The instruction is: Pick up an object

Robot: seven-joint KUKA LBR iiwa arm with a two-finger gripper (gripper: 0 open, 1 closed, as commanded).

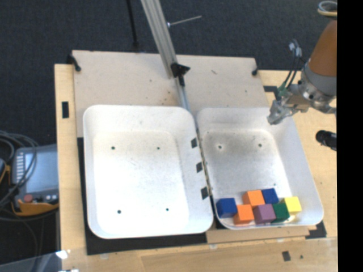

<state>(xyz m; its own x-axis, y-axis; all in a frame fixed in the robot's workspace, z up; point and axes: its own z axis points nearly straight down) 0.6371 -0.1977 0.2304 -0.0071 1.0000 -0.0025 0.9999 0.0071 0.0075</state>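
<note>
From above, the pincer (276, 115) hangs over the right bin's (300, 152) far right corner, its opening too blurred to tell, nothing visibly held; the blocks cluster at that bin's near edge: blue (226, 207), orange (254, 198), purple (264, 213), green (281, 211), yellow (292, 204).

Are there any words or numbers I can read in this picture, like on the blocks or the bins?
No readable text anywhere.
The colored blocks in the right bin: plain faces, no letters or numbers.
The left bin: just dark specks and dots, no writing.
The grey device at the left edge of the view: it has a screen, but anything on it is too small and blurred to read.
</note>
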